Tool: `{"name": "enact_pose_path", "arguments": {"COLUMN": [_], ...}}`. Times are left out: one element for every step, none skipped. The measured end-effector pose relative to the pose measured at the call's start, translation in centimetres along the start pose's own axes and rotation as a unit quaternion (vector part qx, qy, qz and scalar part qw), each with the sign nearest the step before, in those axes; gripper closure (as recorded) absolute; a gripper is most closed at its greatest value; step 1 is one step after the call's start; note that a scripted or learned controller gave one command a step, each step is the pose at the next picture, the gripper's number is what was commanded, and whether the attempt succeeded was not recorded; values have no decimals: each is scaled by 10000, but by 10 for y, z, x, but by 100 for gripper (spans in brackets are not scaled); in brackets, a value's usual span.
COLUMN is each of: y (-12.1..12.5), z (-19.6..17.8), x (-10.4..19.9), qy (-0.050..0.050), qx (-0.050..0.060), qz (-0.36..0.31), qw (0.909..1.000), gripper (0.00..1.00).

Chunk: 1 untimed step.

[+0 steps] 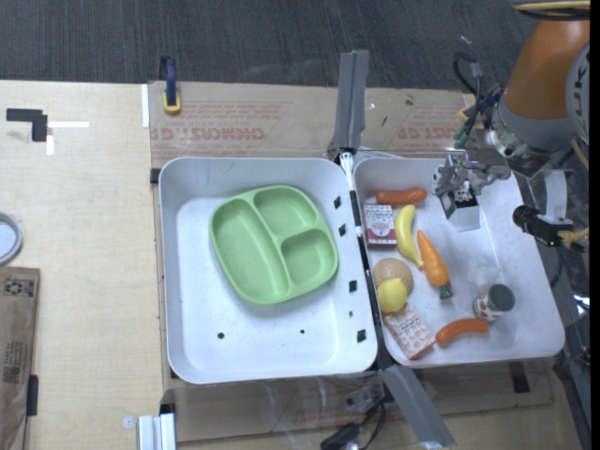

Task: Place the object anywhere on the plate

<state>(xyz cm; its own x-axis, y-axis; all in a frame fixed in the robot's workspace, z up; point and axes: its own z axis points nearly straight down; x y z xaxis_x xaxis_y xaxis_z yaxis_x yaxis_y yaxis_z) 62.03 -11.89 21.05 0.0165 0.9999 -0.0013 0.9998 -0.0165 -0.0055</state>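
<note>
A grey KUKA arm with an orange band reaches in from the right, its two-finger gripper point(459, 198) poised over the far edge of the right-hand shallow white bin point(525, 345). Whether the pincer stands wide or narrow cannot be told from this slant, and nothing is seen between its tips.

The pale green, three-compartment plastic plate point(273, 243) lies bare in the middle of the left-hand white bin point(187, 345), tilted relative to the bin's walls. The candidates for the task all sit in the right bin: a red-orange sausage-shaped toy point(400, 196) near the far-left corner, a small red-and-white carton point(378, 224) against the left wall, a yellow toy banana point(406, 234) just beside it, an orange toy carrot point(432, 261) touching the banana's lower end, a yellow toy lemon point(392, 294), and a second flat packet point(410, 333) and an orange sausage toy point(461, 330) near the front edge, with a small tin can point(493, 302) close to the right wall.

The step in hand appears to be the pick. It likely goes best if the gripper descends on an item standing apart, such as the far sausage toy, closing across its narrow width. The crowded banana-and-carrot pair risks a double grab. The lift then needs to clear the two bins' adjoining walls before release over any plate compartment.
</note>
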Motion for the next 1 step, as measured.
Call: {"name": "enact_pose_path", "arguments": {"y": [21], "z": [22], "x": [62], "qy": [1], "qx": [0], "qz": [-119], "qw": [9999], "gripper": [100]}}
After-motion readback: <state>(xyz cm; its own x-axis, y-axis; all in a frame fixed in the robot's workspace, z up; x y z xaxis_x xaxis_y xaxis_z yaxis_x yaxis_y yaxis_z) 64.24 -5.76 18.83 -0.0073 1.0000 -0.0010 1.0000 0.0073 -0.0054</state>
